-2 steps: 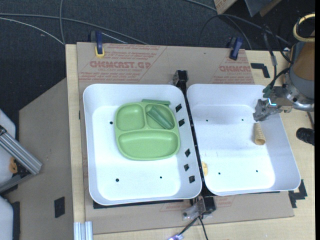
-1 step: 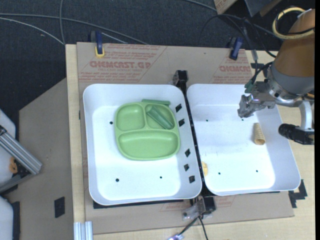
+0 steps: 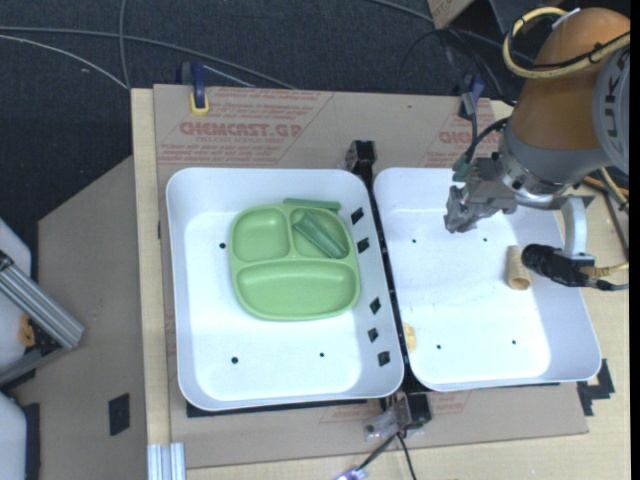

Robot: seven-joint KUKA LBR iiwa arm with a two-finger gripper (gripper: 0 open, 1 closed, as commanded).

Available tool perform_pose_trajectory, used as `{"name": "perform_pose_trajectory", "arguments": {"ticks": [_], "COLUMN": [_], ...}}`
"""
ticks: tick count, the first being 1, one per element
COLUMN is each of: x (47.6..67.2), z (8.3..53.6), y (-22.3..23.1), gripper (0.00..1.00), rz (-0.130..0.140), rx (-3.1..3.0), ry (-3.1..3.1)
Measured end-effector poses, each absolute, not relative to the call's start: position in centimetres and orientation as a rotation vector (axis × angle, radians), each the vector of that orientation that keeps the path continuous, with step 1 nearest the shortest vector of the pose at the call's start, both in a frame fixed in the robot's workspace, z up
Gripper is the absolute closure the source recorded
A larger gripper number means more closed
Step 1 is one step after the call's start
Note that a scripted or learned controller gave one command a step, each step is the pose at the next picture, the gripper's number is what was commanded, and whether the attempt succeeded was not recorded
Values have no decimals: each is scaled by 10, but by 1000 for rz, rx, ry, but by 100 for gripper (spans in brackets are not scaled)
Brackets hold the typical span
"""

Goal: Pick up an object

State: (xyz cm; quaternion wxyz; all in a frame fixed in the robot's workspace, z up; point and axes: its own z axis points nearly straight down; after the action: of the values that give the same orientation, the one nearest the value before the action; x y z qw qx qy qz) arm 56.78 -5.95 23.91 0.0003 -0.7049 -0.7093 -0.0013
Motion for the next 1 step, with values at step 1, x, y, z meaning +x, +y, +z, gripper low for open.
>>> {"name": "perform_pose_trajectory", "arguments": {"ticks": [1], "x": [564], "z": [232], "y": [3], "gripper": [100], "rz": [0], "rx": [-2211], "ry": [-2226]}}
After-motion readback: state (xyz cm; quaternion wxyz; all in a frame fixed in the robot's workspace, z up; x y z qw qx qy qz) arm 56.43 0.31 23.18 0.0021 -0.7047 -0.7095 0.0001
